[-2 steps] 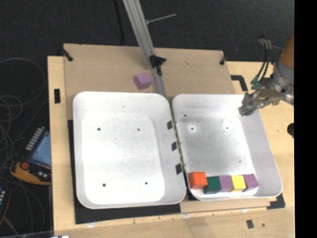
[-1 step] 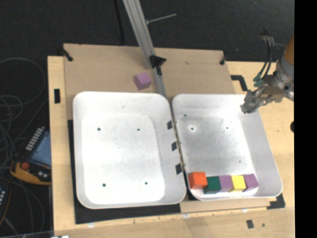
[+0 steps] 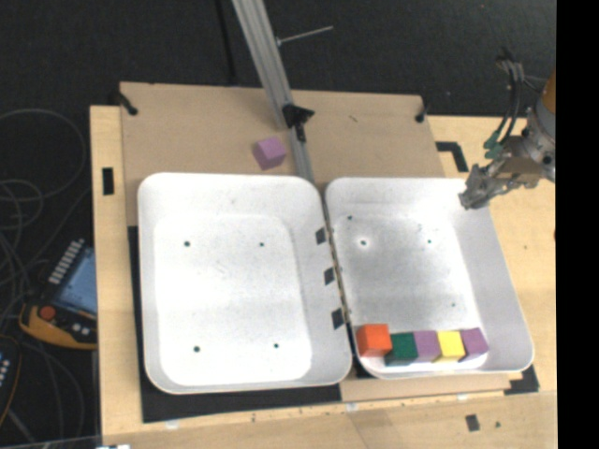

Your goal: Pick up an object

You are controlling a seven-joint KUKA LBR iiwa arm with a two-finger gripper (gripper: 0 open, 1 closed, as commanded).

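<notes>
Plainly, stage: early; nothing is lifted yet, as far as the view shows.
Gripper [image 3: 474, 195]: it hangs at the far right corner of the right bin [image 3: 496, 260], about over that bin's rim, reaching in from the right.
Jaws: small and blurred here; I cannot tell whether they stand apart or together, and nothing is seen between them.
Blocks: five sit in a row against the near wall of the right bin, well apart from the jaws and toward the camera from them.
Row order, left to right in the view: orange block [image 3: 374, 338], green block [image 3: 402, 347], lilac block [image 3: 427, 344], yellow block [image 3: 451, 344], purple block [image 3: 474, 340].
Spacing: each looks to touch its neighbour, so side access is tight; the two end blocks have one free face apiece.
Nearest to jaws: the purple block at the right end, roughly straight in front of them across the bin floor.
Stray cube [image 3: 270, 152]: a purple one lies on the board beyond the left bin [image 3: 234, 279], far to the jaws' left and outside both bins.
Done: judged from the layout, at most an approach to the bin.
Left: travel over a block, descend, close, lift.
Risk: the bin wall behind the row may block one finger.
</notes>
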